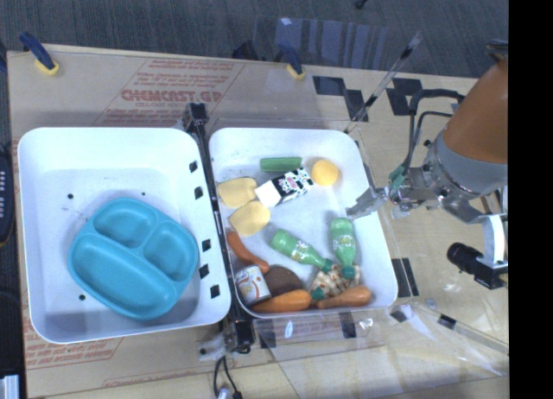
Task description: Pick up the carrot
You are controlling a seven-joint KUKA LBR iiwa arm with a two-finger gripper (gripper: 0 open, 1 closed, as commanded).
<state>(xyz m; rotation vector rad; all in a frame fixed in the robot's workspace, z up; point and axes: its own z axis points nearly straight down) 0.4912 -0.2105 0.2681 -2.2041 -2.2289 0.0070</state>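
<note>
From the fixed overhead camera, two white bins sit side by side across the middle of the frame. The left bin (34, 242) holds a blue divided plate (134, 256) lying flat in its lower half. The right bin (380, 250) is crowded with toy food, most of it piled toward the lower edge.

Along that lower edge lies the carrot (346, 297), an orange piece stretched sideways in the lower right corner, touching a second orange piece (281, 302) to its left. Which of the two is the real carrot is hard to tell; a third orange one (246, 252) lies slanted by the left wall. Two green bottles (298, 249) and (343, 239) sit just above, so a descent there has little free room.

The gripper (371, 203) hangs at the right rim of this bin, reaching in from the right of the frame, above and apart from the carrot. Whether the pincer is open or closed I cannot tell, and nothing is seen gripped. By my reading the approach has only begun.
</note>
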